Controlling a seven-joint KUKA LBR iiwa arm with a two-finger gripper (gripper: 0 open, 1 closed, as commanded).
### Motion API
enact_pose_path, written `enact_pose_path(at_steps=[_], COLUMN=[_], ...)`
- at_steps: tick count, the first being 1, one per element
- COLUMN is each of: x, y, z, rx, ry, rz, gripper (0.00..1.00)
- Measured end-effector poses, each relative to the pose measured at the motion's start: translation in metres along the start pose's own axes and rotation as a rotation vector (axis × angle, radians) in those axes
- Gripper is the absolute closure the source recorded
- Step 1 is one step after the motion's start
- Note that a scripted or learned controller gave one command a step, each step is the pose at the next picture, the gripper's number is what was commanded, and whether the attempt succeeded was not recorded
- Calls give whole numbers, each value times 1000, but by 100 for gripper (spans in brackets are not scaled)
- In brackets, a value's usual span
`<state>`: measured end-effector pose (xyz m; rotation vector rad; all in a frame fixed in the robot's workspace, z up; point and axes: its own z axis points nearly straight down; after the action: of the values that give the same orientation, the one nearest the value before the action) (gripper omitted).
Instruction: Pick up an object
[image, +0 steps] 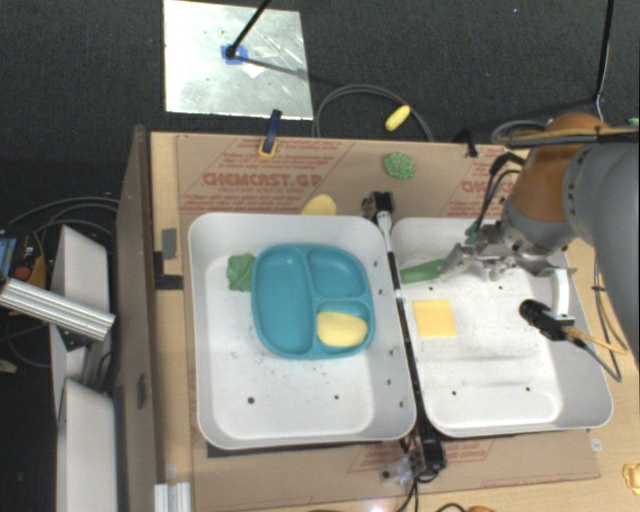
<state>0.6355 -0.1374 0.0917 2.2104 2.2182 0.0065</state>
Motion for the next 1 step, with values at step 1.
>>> enact_pose_path(at_steps=[1], x=[46], y=[-48], z=[7], rx=[13], ry=[7], rz=[-3], gripper=[0])
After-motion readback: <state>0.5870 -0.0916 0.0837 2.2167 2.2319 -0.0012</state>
